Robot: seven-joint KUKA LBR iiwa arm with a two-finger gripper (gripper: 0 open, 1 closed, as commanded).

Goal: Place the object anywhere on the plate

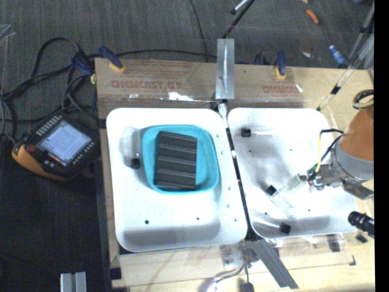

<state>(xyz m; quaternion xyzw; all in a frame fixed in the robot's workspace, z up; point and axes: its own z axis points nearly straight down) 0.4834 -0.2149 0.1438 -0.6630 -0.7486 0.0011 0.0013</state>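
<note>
A: Where is the plate, taking the left bin point(121, 224) as our landmark?

B: A turquoise plate point(209, 163) lies inside the left bin, toward its back half. A dark grey ribbed block point(176, 160) lies flat on the plate, covering most of its middle. Just outside the plate's left rim, still in the left bin, sits a pale rounded thing point(129, 142) with a small dark piece point(135, 162) touching it.

A: And the arm?

B: The grey arm with its orange band point(364, 135) comes in well to the right of the left bin, over the right bin point(285, 120). Its hand point(292, 184) points back toward the left bin, low over the white floor. The fingers look clear and thin, and I cannot tell how far apart they are or whether anything is between them.

A: Anything else past the left bin?

B: Three small dark pieces lie in the right bin: one point(245, 132) near the back, one point(271, 190) near the hand's tip, one point(284, 228) near the front rim. A handheld control pad point(58, 146) lies on the floor to the left of the left bin, off the worktop point(152, 81).
</note>
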